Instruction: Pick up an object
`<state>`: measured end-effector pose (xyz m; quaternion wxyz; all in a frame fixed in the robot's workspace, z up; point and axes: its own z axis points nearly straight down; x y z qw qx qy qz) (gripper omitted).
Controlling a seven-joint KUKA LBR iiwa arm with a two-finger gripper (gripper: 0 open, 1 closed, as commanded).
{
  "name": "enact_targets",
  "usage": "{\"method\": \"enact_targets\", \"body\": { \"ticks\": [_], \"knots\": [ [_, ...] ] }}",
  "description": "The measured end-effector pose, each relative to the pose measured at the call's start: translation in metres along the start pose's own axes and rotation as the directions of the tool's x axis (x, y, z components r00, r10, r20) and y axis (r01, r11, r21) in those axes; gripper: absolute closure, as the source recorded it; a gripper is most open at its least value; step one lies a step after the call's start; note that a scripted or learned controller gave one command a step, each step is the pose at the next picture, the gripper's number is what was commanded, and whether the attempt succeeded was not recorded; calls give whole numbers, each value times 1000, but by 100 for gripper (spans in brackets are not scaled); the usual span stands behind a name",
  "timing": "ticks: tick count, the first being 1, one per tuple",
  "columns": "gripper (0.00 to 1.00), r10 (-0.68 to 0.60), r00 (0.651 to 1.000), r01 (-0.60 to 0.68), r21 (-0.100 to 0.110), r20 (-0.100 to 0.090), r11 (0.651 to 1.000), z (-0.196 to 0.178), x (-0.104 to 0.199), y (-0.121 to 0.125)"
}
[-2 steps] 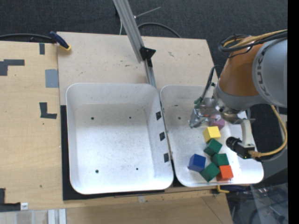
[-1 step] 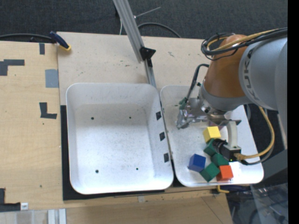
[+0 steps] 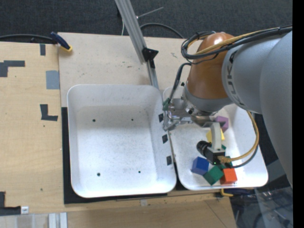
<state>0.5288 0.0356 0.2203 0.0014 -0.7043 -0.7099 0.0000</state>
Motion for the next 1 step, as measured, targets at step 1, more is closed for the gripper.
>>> {"method": "enact_targets", "body": {
  "ticks": [1],
  "knots": [
    [100,0,1000,0,-1,0,1000,-16,51,-14]
  ]
}}
